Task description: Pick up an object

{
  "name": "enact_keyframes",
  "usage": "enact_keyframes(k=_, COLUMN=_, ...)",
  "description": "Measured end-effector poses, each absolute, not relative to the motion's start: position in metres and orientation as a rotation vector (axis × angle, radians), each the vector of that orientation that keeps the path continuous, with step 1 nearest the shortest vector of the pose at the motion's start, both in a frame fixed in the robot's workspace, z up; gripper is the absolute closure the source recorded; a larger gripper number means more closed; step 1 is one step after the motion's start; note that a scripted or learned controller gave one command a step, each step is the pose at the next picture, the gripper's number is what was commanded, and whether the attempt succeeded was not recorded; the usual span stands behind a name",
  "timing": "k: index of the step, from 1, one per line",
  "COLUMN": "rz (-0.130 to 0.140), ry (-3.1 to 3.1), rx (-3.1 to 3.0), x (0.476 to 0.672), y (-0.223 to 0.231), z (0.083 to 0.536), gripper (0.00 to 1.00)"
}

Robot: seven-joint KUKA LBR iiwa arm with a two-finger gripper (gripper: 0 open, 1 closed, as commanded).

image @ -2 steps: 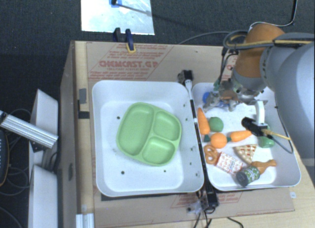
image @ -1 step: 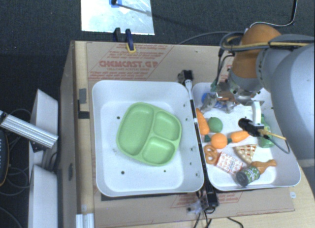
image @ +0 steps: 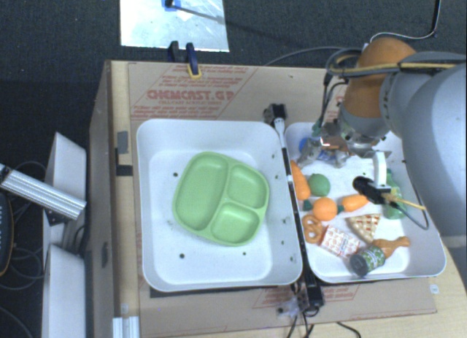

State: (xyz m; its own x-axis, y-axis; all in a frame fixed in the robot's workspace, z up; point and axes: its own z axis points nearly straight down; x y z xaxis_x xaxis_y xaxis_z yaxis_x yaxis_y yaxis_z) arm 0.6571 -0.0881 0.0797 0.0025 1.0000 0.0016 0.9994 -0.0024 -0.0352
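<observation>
Left bin (image: pixel 157 205): green tray (image: pixel 220 198).
Right bin (image: pixel 430 256): toy food crowded together; orange ball (image: pixel 325 208), green ball (image: pixel 318 183), waffle (image: pixel 365 225).
Gripper (image: pixel 328 148): at bin's far end; grip state cannot be told.

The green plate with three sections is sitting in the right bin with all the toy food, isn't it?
Not quite. The camera view shows the green plate with three sections sitting in the left bin, by itself. The toy food is in the right bin.
</observation>
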Motion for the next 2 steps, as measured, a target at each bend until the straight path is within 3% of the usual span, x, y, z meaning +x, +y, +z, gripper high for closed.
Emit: enact_keyframes(k=2, rz=0.041, ry=-2.194, rx=-2.195, x=0.6599, y=-0.0901, z=0.0797, gripper=0.0)
